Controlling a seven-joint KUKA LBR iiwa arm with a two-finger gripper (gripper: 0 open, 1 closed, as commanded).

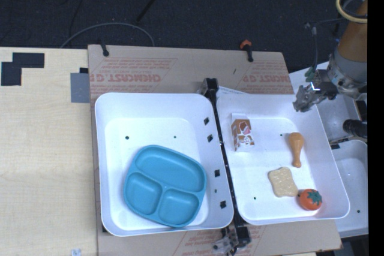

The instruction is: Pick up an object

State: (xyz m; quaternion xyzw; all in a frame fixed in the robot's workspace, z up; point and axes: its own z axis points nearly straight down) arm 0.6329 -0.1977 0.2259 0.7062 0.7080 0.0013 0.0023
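So the gripper [305,99] is parked up at the far right edge of the right bin [264,106], right about over its top-right corner, with the arm [351,45] rising behind it toward 1 o'clock. Can't tell whether it's open or closed from here, it's small and dark against the clutter, and nothing is visibly caught in it.

Nearest thing to grab is the toy drumstick [295,147], sitting in the right bin at roughly 6 o'clock from the gripper, a touch toward 7. Its long axis runs pretty much 12-to-6, fat end up top and the thin bone end pointing down. So my guess is a straight drop down-frame gets you over it, and closing across the 3-to-9 direction would catch the narrow way.

Going further out: the little carton [242,133] lies at about 8 o'clock from the gripper, near the divider between the 2 bins. The slice of toast [282,181] is below the drumstick, and the tomato [309,199] is just beside the toast at its 4 o'clock, tucked in the bottom-right corner. That corner spot looks like the awkward pick to me, walls on 2 sides.

The left bin [120,108] holds a blue divided plate [165,185] with 3 compartments, well away from the gripper.
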